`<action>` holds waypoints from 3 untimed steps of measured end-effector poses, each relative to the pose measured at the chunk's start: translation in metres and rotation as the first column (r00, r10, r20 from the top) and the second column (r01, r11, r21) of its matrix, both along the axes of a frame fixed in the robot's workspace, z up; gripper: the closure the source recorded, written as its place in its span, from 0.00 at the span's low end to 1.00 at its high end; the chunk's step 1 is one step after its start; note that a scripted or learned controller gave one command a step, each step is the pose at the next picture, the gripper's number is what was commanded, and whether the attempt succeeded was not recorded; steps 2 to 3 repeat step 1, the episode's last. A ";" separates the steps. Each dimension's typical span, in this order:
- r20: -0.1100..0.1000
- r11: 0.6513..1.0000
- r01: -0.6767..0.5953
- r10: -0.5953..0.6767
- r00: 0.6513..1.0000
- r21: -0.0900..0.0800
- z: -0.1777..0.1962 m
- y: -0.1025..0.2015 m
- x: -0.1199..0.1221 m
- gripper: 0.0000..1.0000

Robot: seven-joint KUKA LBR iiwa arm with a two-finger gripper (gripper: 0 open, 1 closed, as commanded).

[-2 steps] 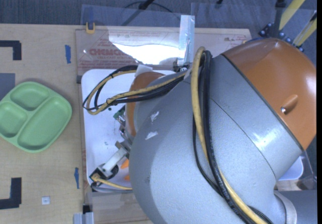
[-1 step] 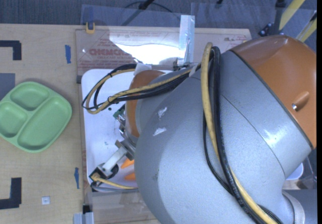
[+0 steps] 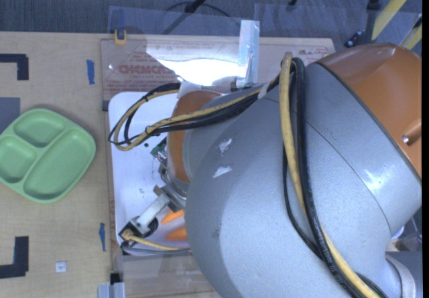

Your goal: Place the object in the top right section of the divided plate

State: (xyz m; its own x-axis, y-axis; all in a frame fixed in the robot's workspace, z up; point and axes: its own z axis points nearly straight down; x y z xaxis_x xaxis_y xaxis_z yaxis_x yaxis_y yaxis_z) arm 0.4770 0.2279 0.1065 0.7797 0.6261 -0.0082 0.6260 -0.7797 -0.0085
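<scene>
Gripper point(image 3: 164, 189) is down in the white bin point(image 3: 131, 183), its grip impossible to tell; orange object point(image 3: 176, 235) sits just beside it, and the green divided plate point(image 3: 47, 154) is well apart at view-left.

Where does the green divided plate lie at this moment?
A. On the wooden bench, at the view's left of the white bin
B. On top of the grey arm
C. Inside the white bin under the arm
A: the green divided plate rests on the wooden bench, apart from the white bin, over which the arm reaches.
</scene>
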 end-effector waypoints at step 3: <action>0.016 0.992 0.123 -0.123 0.992 0.004 -0.018 -0.039 0.037 1.00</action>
